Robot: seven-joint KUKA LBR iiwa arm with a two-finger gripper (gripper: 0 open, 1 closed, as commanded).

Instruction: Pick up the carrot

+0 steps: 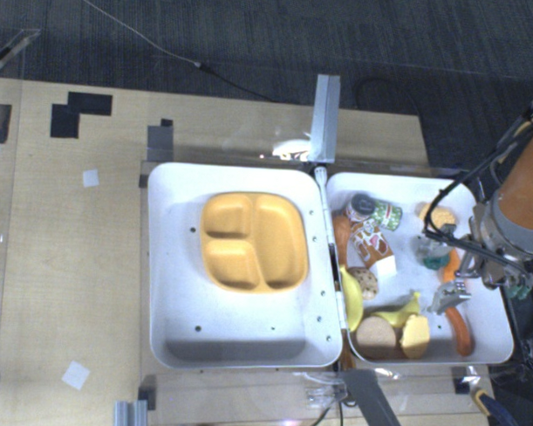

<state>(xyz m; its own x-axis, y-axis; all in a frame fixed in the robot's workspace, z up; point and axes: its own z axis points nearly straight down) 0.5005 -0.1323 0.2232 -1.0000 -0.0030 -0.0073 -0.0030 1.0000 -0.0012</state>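
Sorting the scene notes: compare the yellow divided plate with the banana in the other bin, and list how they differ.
The yellow divided plate is broad, squarish and moulded into compartments; the banana is slim and curved. The plate lies alone in the left bin; the banana is crowded among other items against the left wall of the right bin. The plate is a duller mustard yellow, the banana brighter. Both are yellow and lie flat.

Arm (522, 195) enters from right, orange band up, wrist bent down; gripper (450, 288) low over right bin (505, 343).
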